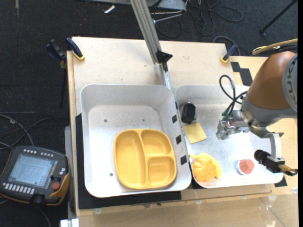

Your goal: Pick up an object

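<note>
In the right bin (208,92) lie a flat yellow square (196,133), a small black object (189,112) near the bin's left wall, a yellow-orange crumpled object (205,168) at the front edge, and a small pink round object (246,166) at the front right. My gripper (224,130) hangs over the middle of the right bin, right of the yellow square and apart from it. Nothing shows between its fingers.
The left bin (94,98) holds a yellow tray with three compartments (144,158). A slanted metal pole (147,25) crosses above the bench and ends between the bins. A teach pendant (31,174) lies on the floor at the lower left.
</note>
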Motion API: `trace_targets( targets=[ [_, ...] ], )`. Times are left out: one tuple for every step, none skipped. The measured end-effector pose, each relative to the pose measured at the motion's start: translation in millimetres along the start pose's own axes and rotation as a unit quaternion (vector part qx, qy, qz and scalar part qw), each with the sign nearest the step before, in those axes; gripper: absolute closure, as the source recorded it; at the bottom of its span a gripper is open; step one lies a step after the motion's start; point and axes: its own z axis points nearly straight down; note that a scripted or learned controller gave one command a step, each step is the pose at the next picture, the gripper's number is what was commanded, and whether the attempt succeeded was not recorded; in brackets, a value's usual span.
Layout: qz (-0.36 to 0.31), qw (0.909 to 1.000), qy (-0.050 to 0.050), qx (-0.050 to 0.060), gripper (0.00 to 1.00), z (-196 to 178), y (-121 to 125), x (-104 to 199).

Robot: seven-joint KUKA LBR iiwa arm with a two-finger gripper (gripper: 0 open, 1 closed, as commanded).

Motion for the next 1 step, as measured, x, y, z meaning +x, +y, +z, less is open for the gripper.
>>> trace_targets(
  targets=[
    [0.0,1.0,0.0,-0.001,1.0,-60.1,-4.2,-5.4]
  ],
)
